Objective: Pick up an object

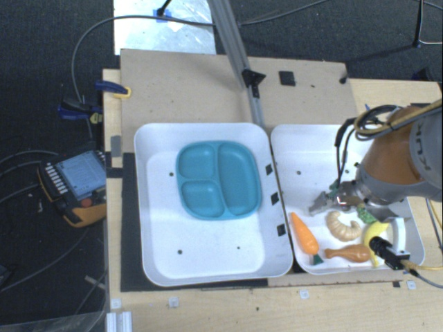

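Two white bins sit side by side on the tabletop (208,81). The left bin (159,241) carries one teal divided plate (219,179) with three compartments — two along its right half and left top, one smaller at the lower left. The right bin (304,151) carries the toys, all bunched toward its 5 o'clock corner.

I count one carrot (304,234), one pale curled piece like a shrimp or croissant (343,225), one tan drumstick-shaped piece (349,254), and one yellow piece (375,237) partly hidden under the arm's hardware, with a bit of green (365,214) beside it that I cannot identify.

The carrot lies near the bin's left wall, its long axis running from about 11 o'clock to 5 o'clock, orange tip up at 11 and the green stub at 5. The drumstick lies almost level, thin end toward 9 o'clock, fat end toward 3. The curled piece arches with its hump toward 12 o'clock.

The arm (394,158) comes in from 3 o'clock. Its pincer (325,202) hangs just at 10 o'clock of the curled piece, metal fingers pointing toward 8 o'clock; they look spread, with nothing between them.
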You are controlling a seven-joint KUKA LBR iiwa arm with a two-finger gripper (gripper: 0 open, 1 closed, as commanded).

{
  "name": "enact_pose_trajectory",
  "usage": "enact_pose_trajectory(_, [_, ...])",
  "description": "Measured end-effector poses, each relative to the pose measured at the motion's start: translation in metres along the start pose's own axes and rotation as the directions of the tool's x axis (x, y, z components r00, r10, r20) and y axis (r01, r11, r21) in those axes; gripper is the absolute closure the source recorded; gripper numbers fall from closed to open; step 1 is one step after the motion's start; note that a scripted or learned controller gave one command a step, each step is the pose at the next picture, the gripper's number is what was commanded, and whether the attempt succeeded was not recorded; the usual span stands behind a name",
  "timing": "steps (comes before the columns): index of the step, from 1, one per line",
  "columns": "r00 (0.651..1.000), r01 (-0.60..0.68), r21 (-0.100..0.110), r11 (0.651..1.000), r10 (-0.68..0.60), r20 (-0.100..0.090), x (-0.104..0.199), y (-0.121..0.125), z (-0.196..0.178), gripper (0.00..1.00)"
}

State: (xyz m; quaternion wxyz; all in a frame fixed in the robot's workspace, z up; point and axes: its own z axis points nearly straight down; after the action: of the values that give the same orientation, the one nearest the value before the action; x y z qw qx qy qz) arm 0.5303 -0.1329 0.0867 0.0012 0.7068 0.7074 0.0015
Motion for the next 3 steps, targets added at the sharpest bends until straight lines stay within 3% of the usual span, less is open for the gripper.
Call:
enact_pose_trajectory(1, [1.0, 0.0, -0.009, 1.0, 0.0, 0.002, 0.0, 0.003, -0.013, 1.0])
enact_pose_trajectory(3, [1.0, 0.003, -0.003, 1.0, -0.003, 0.002, 0.004, -0.004, -0.117, 1.0])
